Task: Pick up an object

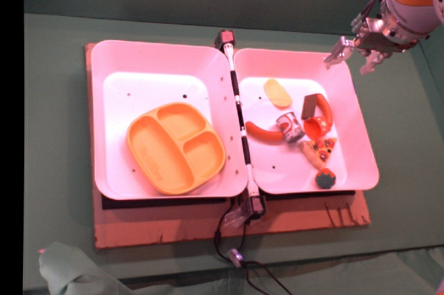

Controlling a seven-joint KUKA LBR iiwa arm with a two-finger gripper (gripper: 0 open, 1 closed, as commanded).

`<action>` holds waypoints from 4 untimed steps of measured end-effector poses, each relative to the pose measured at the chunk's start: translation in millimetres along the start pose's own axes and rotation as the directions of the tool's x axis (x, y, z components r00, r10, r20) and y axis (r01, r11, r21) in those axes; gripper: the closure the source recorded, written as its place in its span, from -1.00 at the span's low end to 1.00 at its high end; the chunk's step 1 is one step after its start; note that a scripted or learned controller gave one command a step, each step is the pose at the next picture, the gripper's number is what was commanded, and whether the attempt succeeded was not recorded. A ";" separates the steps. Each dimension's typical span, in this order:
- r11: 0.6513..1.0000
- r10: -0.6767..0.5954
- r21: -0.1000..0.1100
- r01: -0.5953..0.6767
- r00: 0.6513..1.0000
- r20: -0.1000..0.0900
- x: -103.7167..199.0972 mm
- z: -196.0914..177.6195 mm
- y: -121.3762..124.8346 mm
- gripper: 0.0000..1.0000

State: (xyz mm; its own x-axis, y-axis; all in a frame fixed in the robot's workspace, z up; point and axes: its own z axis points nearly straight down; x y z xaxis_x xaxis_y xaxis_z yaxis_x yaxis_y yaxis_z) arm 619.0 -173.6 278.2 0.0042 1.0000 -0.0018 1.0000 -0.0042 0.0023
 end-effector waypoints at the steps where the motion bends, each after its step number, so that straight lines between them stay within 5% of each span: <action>1: 1.000 0.000 0.000 0.000 1.000 0.000 0.0 0.0 0.0 -1.00; 4: 1.000 0.000 0.008 0.000 1.000 -0.001 -2.2 163.4 -6.0 -1.00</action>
State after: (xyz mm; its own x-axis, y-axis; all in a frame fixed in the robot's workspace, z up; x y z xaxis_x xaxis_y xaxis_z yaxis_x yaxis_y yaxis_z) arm 613.4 -176.1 114.7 0.0039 1.0000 -0.0004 1.0000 -0.0039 -0.0056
